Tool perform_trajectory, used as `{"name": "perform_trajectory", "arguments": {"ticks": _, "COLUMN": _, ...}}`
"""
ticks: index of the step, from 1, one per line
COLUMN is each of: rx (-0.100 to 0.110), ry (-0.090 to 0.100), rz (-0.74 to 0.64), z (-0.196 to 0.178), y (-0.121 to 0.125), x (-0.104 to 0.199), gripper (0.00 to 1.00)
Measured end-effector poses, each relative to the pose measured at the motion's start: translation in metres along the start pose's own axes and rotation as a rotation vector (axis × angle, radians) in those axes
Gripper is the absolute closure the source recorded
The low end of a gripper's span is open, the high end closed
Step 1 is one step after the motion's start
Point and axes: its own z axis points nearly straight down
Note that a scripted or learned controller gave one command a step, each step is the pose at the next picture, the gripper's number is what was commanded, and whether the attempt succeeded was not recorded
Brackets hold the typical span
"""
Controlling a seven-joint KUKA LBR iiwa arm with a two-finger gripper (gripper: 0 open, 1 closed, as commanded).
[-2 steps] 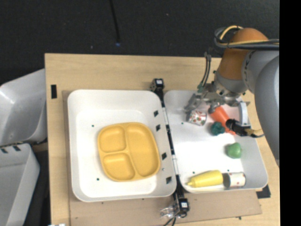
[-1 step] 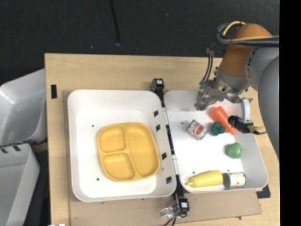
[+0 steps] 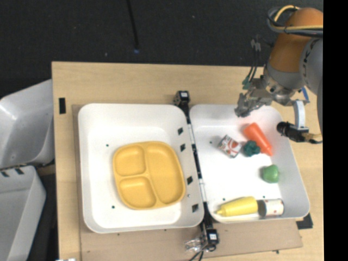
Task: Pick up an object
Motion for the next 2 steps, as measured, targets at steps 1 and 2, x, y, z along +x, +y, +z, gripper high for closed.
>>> {"name": "perform_trajectory", "arguments": {"ticks": 1, "rx": 0.000, "ry": 0.000, "rz": -0.010, "z": -0.051, "y": 0.011, "x": -0.001, "gripper": 1.00}}
{"name": "perform_trajectory", "arguments": {"ticks": 2, "rx": 0.004, "ry": 0.001, "rz": -0.011, "z": -0.071, "y": 0.012, "x": -0.002, "gripper": 1.00}}
